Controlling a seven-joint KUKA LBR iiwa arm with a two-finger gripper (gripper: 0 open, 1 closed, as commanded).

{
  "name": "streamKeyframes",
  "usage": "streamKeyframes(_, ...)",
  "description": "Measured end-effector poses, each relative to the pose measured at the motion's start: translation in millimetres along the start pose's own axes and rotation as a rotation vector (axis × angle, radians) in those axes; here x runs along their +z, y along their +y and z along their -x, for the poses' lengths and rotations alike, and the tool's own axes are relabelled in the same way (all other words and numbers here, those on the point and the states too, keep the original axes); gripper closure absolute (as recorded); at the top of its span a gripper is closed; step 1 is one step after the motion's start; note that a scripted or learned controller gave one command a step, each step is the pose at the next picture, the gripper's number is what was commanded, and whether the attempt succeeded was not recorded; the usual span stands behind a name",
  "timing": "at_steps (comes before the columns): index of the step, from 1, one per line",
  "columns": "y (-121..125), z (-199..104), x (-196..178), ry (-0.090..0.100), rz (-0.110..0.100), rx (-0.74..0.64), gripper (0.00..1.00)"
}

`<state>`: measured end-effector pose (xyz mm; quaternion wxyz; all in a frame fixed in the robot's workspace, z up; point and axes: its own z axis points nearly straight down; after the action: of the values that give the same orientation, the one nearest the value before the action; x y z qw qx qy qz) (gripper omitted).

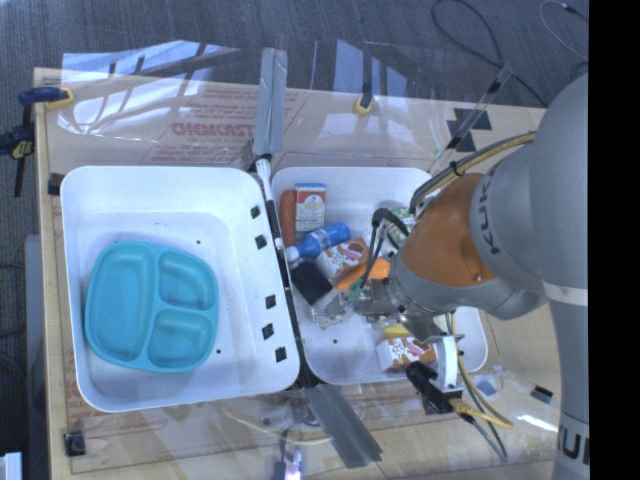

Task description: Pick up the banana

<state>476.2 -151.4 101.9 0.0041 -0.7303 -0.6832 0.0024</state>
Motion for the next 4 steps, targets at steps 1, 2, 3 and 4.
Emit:
streamKeyframes(1,3.7,44.7,-87.9,-0.001,0.004,-0.044,0.00)
streamKeyframes(2,3.8,41.8,-167.9,-0.002,0.005,0.018,0.00)
streamKeyframes(3,3.2,52.6,-69.4,0.000,0.000,0.005,0.00)
streamKeyframes(4,4.3,56.9,-111.5,-0.001,0.004,-0.017,0.00)
